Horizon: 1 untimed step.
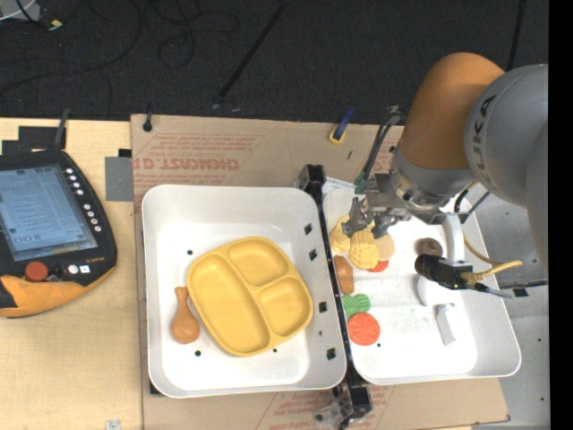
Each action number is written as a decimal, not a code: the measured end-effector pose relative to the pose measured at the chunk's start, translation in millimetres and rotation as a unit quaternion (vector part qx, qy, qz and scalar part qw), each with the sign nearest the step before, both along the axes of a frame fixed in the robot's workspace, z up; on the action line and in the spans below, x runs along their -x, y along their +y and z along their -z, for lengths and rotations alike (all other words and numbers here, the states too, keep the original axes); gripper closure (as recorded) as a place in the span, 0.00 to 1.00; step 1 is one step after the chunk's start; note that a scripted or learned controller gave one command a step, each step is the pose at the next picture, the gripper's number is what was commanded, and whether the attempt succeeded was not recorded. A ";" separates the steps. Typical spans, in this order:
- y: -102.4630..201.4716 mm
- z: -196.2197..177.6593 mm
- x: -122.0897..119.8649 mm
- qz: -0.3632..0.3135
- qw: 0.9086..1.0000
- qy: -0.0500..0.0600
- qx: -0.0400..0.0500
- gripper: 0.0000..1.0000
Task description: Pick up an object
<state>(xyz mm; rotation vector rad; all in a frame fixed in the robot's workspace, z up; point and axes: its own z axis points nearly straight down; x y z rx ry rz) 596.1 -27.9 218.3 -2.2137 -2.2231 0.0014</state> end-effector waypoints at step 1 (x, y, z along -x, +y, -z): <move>43.3 -2.1 -12.3 0.000 1.000 -0.001 0.000 1.00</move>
